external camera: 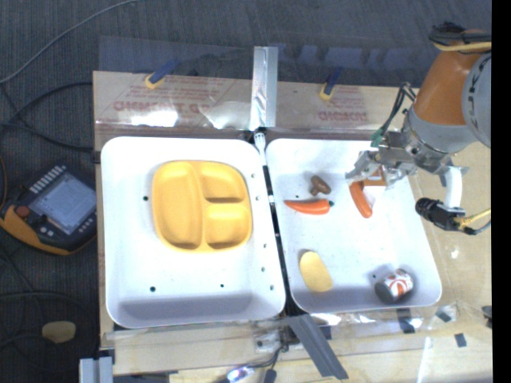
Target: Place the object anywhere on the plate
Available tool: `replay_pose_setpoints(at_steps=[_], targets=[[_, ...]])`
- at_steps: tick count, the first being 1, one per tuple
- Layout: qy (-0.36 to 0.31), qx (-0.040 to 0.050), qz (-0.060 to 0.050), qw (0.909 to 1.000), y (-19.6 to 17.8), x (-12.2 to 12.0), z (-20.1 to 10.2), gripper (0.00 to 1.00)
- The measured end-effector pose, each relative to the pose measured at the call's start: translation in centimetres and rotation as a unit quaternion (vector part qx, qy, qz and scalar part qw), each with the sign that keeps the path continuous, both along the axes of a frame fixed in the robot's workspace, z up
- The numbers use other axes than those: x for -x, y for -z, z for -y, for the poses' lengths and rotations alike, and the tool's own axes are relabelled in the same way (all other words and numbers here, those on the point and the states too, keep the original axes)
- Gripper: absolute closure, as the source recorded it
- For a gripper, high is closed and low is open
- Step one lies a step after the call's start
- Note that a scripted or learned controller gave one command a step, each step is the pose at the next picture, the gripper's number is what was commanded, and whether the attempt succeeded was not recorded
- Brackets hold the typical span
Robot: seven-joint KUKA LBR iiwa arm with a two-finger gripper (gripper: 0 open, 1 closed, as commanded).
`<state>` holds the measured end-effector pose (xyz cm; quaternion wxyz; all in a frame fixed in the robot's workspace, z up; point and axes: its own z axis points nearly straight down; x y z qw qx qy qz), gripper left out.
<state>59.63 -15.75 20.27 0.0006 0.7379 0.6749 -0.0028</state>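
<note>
We're at the pick step, not transport. The gripper [375,174] sits over the upper right of the right bin [423,294], right at the top end of an orange sausage-shaped piece [362,199], likely a toy hot dog. That piece looks like our target.

Can't tell from this angle whether the tool is spread or pinched; the wrist body hides the tip. We also can't tell whether the sausage is actually between anything or just lying on the bin floor beneath.

Taking the sausage as landmark:
- carrot [308,207] just to its left, apart from it
- small brown lump [320,185] up-left, beside the carrot
- yellow oblong piece [316,271] down-left, well apart
- crushed can [395,285] below, near the bin's lower right corner
- yellow three-compartment plate [201,204] far left, in the left bin [128,294], across the divider

Plate has nothing on it, so the place is not yet done.

Next move, as we judge it: confirm a grip on the sausage, lift clear of the bin wall, carry left over the divider, release above any compartment. Risk: an end grip lets it swing or slip.
</note>
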Motion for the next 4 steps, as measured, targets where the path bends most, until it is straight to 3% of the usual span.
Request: replay_pose_setpoints(at_steps=[1, 2, 3, 4], targets=[[-0.008, -0.0017, 0.000, 1.0000, 0.5, -2.4, -6.4, 1.00], [-0.009, -0.0021, 0.000, 1.0000, 1.7, -0.5, -16.3, 1.00], [0.066, -0.0011, -0.001, 0.9978, 2.9, -2.4, -27.1, 1.00], [0.066, -0.0009, 0.000, 0.9978, 2.8, -2.4, -27.1, 0.00]])
